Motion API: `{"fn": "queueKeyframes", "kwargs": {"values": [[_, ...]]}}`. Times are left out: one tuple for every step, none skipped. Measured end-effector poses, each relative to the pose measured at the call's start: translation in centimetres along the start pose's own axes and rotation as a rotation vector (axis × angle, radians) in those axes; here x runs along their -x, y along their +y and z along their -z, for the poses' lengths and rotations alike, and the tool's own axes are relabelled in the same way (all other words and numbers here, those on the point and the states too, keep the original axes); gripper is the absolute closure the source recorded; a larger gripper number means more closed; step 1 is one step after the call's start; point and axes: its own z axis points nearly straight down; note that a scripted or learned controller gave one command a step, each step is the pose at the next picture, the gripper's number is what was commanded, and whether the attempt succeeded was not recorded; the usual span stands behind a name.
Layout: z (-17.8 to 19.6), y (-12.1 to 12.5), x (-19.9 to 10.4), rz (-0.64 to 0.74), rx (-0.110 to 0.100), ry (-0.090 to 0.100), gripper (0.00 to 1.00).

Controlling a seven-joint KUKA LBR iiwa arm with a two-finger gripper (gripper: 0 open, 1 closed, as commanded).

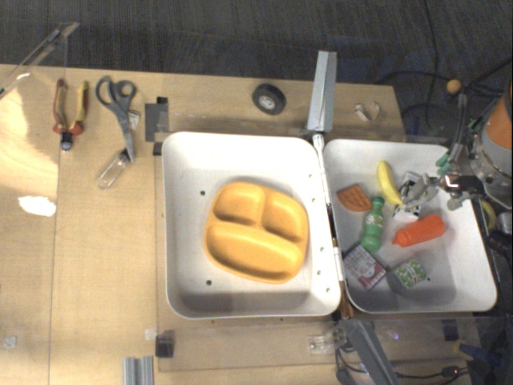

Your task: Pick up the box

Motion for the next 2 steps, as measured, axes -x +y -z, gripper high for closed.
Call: {"fn": "queueKeyframes", "kwargs": {"values": [[-6.1, -1.0, -6.3, 0.096, 0.000, 0.000, 0.00], [-16.6, -3.3, -5.1, 0.225, 0.003, 0.000, 0.00]]}}
